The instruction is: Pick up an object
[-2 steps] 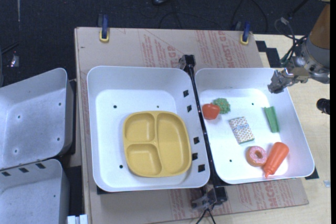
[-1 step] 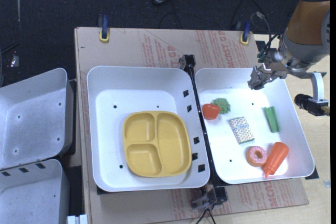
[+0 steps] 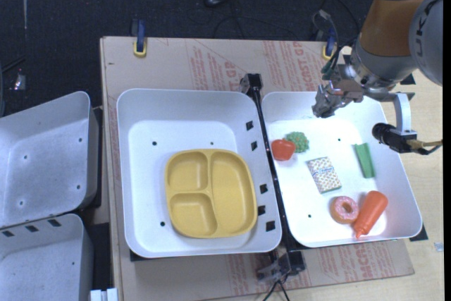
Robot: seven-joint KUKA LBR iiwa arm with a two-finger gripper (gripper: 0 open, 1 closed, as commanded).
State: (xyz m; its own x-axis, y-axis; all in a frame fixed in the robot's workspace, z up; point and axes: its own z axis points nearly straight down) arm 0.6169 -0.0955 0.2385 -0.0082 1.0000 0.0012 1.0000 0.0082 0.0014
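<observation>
The right bin holds a red tomato touching a green broccoli piece, a patterned small packet, a green stick, a pink donut and an orange carrot. My gripper hangs over the bin's back edge, above and to the right of the broccoli, with nothing visible between its fingers.
The left bin holds a yellow divided plate. A black divider with clips runs between the bins. Blue and yellow clamps sit at the board's back edge. Grey trays lie to the left.
</observation>
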